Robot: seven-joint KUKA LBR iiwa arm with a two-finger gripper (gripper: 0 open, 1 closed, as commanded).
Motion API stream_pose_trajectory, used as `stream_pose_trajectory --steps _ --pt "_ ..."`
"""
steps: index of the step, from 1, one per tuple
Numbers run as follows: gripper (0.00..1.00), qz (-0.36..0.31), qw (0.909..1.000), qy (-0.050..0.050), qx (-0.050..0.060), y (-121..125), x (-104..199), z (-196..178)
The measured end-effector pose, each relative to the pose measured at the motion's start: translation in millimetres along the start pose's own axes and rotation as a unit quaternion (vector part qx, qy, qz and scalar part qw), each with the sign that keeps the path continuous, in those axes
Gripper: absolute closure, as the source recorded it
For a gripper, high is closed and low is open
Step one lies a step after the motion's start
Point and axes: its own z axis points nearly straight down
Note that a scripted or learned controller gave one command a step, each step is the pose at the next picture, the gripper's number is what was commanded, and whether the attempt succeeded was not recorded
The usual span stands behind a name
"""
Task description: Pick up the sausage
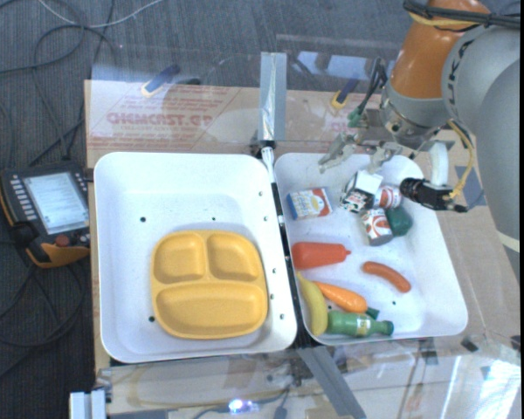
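Note:
The sausage point(386, 276) is a short orange-red link lying loose on the floor of the right bin point(445, 308), toward its front right. My gripper point(358, 155) hangs over the back of that bin, well behind the sausage and a little to its left. Its thin fingers point(334, 156) stand spread, open, with nothing between them. The grey arm with its orange band point(428, 51) comes in from the upper right.
The right bin also holds a small carton point(308, 203), a white can point(360, 192), a red-and-white can point(377, 225), a green item point(400, 221), a red bottle point(319, 254), a carrot point(341, 297), a banana point(312, 305) and a green bottle point(358, 325). A yellow divided tray point(210, 284) lies in the left bin point(131, 190).

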Motion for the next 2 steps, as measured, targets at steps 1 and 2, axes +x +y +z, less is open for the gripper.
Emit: stream_pose_trajectory --steps 1,2 --pt "0.00 -0.030 0.9996 0.000 0.002 -89 -52 66" --pt "0.00 -0.102 0.9948 -0.003 -0.009 -140 -72 113"
